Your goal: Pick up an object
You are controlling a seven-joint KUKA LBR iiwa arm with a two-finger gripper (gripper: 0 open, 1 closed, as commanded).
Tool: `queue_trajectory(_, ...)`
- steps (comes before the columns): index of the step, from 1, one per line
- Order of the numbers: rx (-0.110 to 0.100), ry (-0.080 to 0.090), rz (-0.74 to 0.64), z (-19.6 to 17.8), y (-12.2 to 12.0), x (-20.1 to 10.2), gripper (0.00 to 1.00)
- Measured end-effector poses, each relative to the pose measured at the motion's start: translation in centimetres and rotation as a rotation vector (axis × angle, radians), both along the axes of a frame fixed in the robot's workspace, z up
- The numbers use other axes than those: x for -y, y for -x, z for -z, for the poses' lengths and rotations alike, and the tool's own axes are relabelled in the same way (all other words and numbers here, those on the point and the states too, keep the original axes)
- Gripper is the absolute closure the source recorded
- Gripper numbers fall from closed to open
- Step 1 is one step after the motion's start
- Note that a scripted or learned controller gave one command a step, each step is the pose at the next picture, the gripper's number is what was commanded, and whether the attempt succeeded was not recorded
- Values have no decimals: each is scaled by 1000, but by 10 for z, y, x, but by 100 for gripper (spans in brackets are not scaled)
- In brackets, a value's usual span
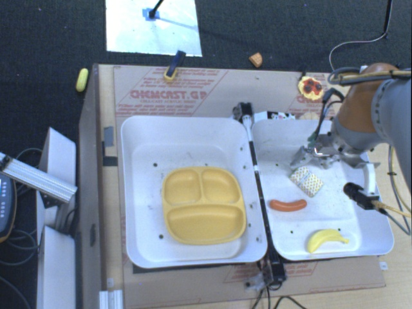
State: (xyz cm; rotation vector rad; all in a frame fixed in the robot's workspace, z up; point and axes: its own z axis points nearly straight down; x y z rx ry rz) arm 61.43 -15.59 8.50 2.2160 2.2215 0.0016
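Underneath: brown bench board [193, 85], dark carpet [38, 37], white sheet [129, 24].

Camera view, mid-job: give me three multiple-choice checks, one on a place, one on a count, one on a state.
1. Where does the yellow divided plate lie?
A. in the left bin
B. in the right bin
C. on the floor

2. How many loose items lie in the right bin?
A. one
B. three
C. five

3. How does the tool stand to the patterned block?
A. far off, over the left bin
B. lifting it high above the bench
C. low over the right bin, just above the block

Answers: 1 A, the plate sits mid left bin. 2 B, block, sausage and banana. 3 C, the tool hangs close over the block.
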Motion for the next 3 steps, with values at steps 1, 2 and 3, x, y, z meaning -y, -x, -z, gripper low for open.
queue_trajectory(1, -2, -2, 1, 1, 31, -6, 0)
queue_trajectory(2, 0, -2, 0, -10, 30, -6, 100)
queue_trajectory(3, 1, -3, -2, -101, 29, -93, 100)
